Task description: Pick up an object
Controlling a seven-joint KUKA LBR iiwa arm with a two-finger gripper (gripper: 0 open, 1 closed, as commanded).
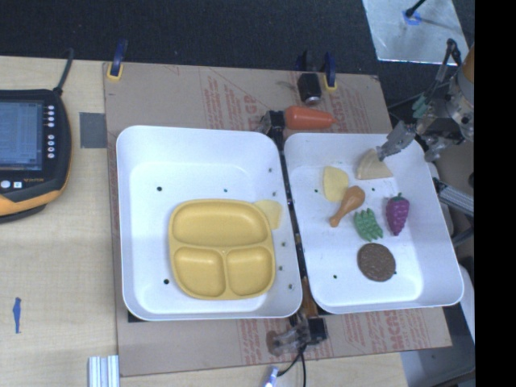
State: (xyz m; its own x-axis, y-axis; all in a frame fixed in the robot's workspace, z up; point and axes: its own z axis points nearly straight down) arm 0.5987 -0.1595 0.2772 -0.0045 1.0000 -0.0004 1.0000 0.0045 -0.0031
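1. A pale cream, wedge-shaped toy piece (372,166) lies near the far right corner of the right-hand shallow white plastic bin (427,293), touching or nearly touching its back wall.
2. The grey metal gripper (397,145) reaches in from the right and sits right at the upper edge of that wedge; I cannot tell whether its fingers are apart or together, nor whether they have hold of the wedge.
3. Just beside the wedge, toward the bin's middle, lies a flat, rounded pale-yellow piece (335,182), and a tan plastic drumstick (347,205) rests at a slant just below it, the two touching or close to it.
4. Further to the near side there is a knobbly green toy vegetable (368,225), with a purple bunch of plastic grapes (397,213) near it on the right.
5. A round, dark brown, rough-looking patty (376,262) lies apart from the rest, toward the bin's front.
6. The left-hand white bin (141,224) holds a glossy yellow plastic tray with three compartments (222,247); a small pale-yellow piece (270,212) peeks out at its upper right corner.
7. An orange, carrot-like toy (307,118) lies outside the bins, just behind the seam between them.
8. Both bins stand on a brown cardboard sheet (210,95) printed with faint red lettering, clamped to a light wooden desk (48,289).
9. A black and orange handheld control pendant (31,151) with a screen rests on the desk at the left.
10. Dark carpet (201,14) lies beyond the desk.
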